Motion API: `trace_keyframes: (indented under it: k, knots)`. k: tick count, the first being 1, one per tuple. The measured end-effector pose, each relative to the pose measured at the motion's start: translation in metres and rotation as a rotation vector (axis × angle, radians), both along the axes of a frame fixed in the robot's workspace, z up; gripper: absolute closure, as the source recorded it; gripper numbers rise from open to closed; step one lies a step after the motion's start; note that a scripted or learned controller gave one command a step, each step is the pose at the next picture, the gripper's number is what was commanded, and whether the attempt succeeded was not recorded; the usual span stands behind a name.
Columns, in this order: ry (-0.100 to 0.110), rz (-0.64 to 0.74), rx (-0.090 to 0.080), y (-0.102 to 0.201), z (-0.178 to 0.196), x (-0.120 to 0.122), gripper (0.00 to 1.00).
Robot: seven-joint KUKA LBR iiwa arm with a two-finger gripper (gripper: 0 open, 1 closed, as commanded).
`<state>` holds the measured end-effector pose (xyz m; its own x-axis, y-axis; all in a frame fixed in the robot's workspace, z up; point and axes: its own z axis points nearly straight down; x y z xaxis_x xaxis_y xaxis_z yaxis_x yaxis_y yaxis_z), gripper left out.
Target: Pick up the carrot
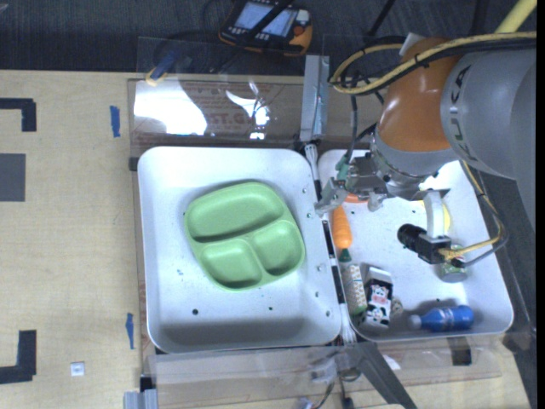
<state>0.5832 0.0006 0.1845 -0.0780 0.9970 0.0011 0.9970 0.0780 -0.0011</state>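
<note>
- There are two white bins side by side: the left bin (162,228) and the right bin (490,288)
- The left bin holds one thing, a green plate (245,233). The plate lies flat in the middle of the bin and has three parts: one long part and two small ones
- The right bin holds four loose things
- One is the carrot (341,228). It lies near the left wall of the right bin, with its green end pointing to the front of the bin
- One is a long dark thing with spots (351,284). It lies along the same wall, just in front of the carrot
- One is a small box with black and white patches (380,300). It is just beside the long dark thing
- One is a blue thing (447,318). It lies on its side near the front wall, to the right of the small box
- The gripper (351,201) is down in the right bin, at the back, just over the back end of the carrot
- Its fingers (329,198) are spread wide apart. One points at the wall between the two bins
- The carrot lies on the floor of the bin and is not held between the fingers
- A bit of orange shows between the fingers, but I cannot tell what it is
</note>
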Motion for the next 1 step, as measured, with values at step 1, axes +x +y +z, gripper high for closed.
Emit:
trace_keyframes:
  k: [1]
  knots:
    - [-0.004,0.071,-0.001,0.0077,0.0004,0.0360,0.00]
